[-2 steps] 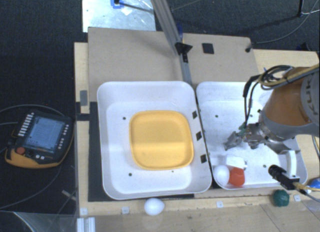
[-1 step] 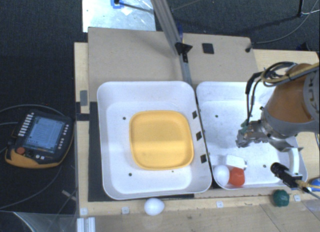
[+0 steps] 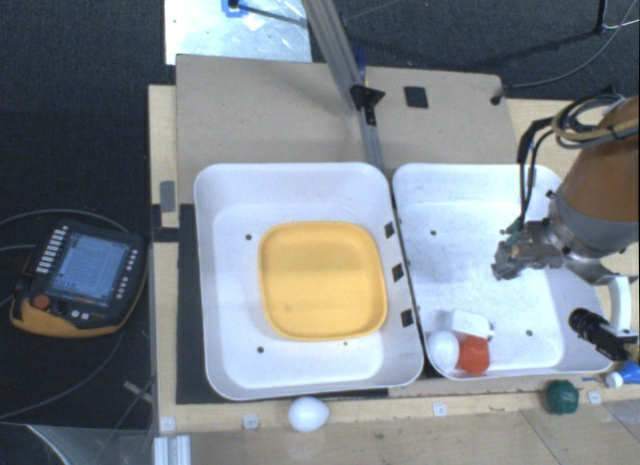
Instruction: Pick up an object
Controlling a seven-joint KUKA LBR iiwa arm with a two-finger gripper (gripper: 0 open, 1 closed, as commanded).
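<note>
The red object [image 3: 474, 355] lies at the right bin's [image 3: 430, 203] near edge, touching a white ball [image 3: 442, 349] and a white block [image 3: 470, 323]. Crowded so, a grasp could slip or catch a neighbour. The hand [image 3: 508, 259] hovers above bare bin floor, well apart; whether it is apart or together, I cannot tell.
</note>
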